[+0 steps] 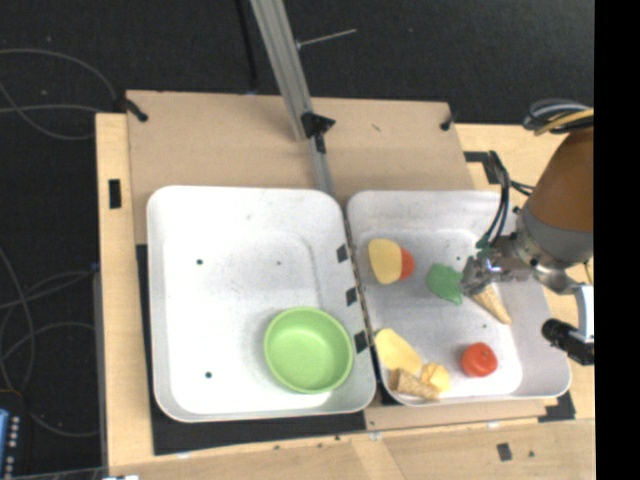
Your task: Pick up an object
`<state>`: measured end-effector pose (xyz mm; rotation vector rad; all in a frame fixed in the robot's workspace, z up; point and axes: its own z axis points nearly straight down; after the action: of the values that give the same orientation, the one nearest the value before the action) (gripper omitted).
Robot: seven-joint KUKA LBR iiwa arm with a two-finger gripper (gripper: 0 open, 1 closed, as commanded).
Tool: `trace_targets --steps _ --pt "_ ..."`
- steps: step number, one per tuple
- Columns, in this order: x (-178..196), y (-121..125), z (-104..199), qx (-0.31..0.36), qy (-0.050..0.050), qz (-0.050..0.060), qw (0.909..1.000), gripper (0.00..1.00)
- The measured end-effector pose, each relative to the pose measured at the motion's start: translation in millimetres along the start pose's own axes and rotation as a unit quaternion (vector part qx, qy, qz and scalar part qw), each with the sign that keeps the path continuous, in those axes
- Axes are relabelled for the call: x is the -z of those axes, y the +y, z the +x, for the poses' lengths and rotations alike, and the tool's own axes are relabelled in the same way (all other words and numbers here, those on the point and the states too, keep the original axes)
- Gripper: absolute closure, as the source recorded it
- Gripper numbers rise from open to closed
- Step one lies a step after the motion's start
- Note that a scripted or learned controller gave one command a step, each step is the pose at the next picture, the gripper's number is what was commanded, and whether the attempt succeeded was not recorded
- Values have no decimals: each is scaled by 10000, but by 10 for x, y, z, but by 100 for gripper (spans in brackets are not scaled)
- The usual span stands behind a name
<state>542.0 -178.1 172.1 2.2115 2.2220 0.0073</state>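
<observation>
Green plastic marks the likely target: a small green block lies in the right bin, just left of the tool, which has its tip low over the bin floor between that block and a tan wedge-shaped piece. Whether the tool touches the block or merely sits beside it cannot be told from this slant, and whether it is spread or pressed together cannot be told either; nothing is visibly pinched. The step in hand looks like the descent or the close of a grasp attempt, with no lift begun. Other candidates lie in the same bin: a yellow and orange toy to the left, a red round piece near the front, and a yellow chunk with a tan ridged piece at the front-left corner. A lime-green bowl sits alone in the left bin on the table. The next move calls for a firm close on one item only, then a straight rise, since the block and the wedge lie close enough to crowd the grasp.
</observation>
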Motion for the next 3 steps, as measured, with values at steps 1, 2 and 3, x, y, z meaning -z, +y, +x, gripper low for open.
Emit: trace_targets --steps 1,2,3 --pt "614 25 -92 -1 -8 -5 10000 100" --pt "1019 44 -102 5 -2 8 10000 100" --pt "1033 266 365 12 7 28 10000 100"
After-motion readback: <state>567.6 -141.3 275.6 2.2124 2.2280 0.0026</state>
